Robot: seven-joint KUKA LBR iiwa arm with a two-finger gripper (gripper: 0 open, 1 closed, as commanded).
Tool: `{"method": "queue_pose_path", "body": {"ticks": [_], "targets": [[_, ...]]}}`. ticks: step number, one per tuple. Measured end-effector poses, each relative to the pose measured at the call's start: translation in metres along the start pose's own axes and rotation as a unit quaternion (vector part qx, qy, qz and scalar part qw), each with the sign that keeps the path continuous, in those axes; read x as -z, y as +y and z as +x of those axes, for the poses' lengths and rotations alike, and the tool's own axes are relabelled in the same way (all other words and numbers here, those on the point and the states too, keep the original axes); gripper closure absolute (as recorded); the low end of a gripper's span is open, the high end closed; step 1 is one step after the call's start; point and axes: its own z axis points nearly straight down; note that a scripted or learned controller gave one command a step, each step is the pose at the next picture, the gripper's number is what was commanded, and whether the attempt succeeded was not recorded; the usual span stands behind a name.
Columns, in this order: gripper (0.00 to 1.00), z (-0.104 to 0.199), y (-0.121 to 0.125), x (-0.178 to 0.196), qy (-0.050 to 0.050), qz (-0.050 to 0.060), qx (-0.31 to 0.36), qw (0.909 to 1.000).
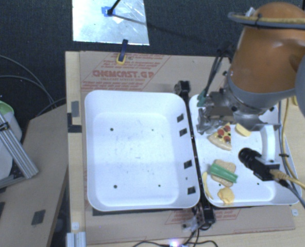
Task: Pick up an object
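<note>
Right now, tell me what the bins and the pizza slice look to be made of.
Bins: probably moulded plastic, smooth white with a soft sheen and rounded rims. Pizza slice: seemingly toy plastic or rubber, with flat tan and red colours; the view is too small to be sure.

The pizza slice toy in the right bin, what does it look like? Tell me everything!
The pizza slice is a small toy wedge, probably plastic, with a tan crust, pale yellow cheese and red round toppings. It lies flat on the floor of the right bin, near its back half, with its point toward the bin's left wall. The gripper hangs just above and left of it, close to its edge. A small yellow piece lies just to its right, apart from it.
</note>
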Motion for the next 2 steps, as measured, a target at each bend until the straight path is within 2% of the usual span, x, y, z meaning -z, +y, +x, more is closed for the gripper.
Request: {"method": "queue_pose_path", "body": {"ticks": [1, 2], "targets": [[1.0, -0.059, 0.0, 0.064, 0.0, -0.006, -0.005, 1.0], [1.0, -0.004, 0.0, 0.081, 0.001, -0.003, 0.001, 1.0]]}}
